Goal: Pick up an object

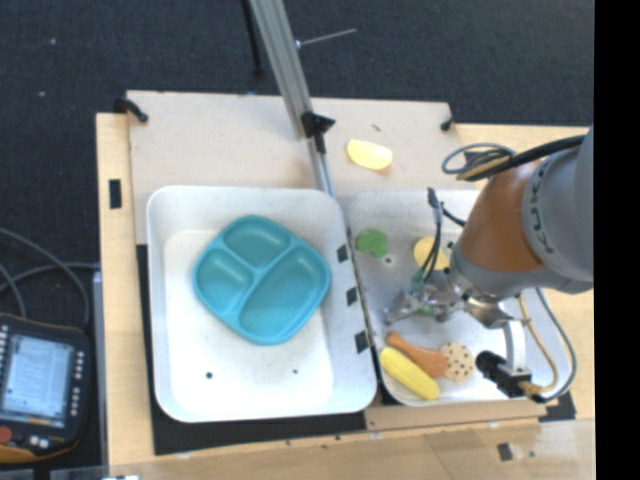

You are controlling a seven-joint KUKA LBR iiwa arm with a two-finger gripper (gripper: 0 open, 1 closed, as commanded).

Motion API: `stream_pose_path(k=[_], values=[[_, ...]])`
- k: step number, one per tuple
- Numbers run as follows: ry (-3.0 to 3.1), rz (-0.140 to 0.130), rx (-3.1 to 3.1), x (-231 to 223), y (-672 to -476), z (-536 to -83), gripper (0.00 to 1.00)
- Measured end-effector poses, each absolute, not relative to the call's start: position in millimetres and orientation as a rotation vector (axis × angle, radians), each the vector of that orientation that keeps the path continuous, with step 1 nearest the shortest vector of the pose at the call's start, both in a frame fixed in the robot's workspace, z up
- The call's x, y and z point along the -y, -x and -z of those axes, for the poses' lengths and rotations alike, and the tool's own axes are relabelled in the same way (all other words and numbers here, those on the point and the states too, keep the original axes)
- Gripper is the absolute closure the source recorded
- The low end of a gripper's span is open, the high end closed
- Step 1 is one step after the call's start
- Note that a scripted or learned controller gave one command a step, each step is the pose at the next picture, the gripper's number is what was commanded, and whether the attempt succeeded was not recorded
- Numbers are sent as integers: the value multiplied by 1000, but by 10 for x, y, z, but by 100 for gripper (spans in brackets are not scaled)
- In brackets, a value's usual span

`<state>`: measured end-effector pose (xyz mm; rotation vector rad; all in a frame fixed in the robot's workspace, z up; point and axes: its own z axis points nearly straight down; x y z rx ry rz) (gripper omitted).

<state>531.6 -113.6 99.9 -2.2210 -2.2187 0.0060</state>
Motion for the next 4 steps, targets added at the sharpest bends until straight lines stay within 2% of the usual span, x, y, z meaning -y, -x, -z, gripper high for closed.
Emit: stream_pose_path(k=[1,3,4], values=[[2229,6,2218,1136,-5341,-1137,100],[2224,8,2230,1295,-5416,-2312,100],[2222,6,2230,1305,-5433,-2758,100]])
